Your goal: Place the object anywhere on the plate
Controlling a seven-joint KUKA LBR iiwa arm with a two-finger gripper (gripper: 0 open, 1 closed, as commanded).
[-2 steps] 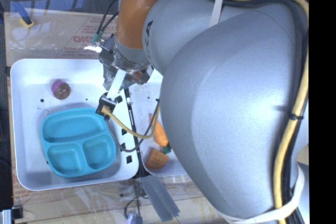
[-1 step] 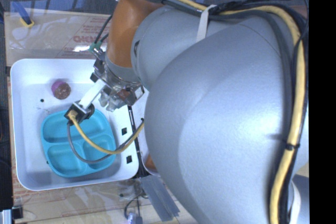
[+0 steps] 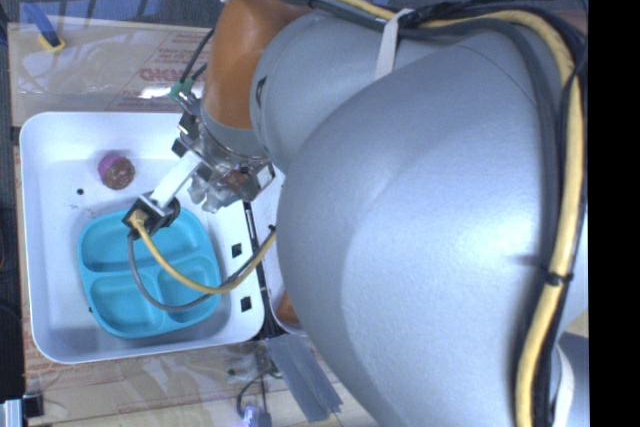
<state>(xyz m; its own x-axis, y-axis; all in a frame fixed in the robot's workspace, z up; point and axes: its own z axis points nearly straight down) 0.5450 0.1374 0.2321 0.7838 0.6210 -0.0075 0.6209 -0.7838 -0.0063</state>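
A blue plate (image 3: 120, 290) with three compartments lies in the left white bin (image 3: 40, 245), toward its front. A small round purplish-brown object (image 3: 116, 170) sits on the bin floor behind the plate, near the far left. The gripper (image 3: 218, 183) hangs over the bin's right side, just right of the plate's far corner and well right of the round object. The wrist and the bulk of the grey arm hide its tips. Nothing shows between them.
The huge grey arm (image 3: 430, 215) covers the right half of the view, hiding the second bin. A yellow cable (image 3: 175, 280) loops over the plate. Brown cardboard (image 3: 110, 55) lies behind the bin.
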